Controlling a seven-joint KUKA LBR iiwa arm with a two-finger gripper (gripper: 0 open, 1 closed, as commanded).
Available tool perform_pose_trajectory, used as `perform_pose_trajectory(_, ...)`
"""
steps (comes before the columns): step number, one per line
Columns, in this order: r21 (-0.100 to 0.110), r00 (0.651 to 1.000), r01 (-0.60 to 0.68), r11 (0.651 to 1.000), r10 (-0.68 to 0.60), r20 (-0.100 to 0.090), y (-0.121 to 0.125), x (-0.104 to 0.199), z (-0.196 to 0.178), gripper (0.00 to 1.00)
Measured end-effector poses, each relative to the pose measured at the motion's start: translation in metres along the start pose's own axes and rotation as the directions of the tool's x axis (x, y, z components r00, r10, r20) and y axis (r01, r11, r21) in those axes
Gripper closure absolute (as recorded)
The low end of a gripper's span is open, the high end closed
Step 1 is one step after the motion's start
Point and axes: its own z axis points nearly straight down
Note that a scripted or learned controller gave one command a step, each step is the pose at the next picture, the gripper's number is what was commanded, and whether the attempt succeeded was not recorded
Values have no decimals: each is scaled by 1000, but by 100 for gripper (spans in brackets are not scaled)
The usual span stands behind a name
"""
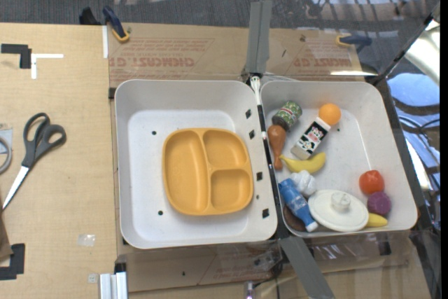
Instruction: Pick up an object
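**Crowded right bin (389,124): a grab may slip or catch two things**
The white bottle (311,136) touches the banana (305,164) and drumstick (277,143) at the bin's 9 o'clock side, so a descent there could glance off. The red fruit (372,182), perhaps a tomato, at 4 o'clock sits freer. I cannot tell the gripper's width.

bins (133,98): two sitting side by side | divided yellow plate (208,170): one | scissors (31,145): one pair lying on bench | toy items (313,136) crowding right bin: roughly ten | blue clamps (115,23): two gripping the bench's far edge
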Motion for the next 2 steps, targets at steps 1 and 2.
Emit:
perform_pose_trajectory(1, -1, 949, 316, 949, -316, 1, -27, 44, -1, 100)
perform_pose_trajectory(2, -2, 870, 493, 870, -493, 2, -2, 6, 0, 100)
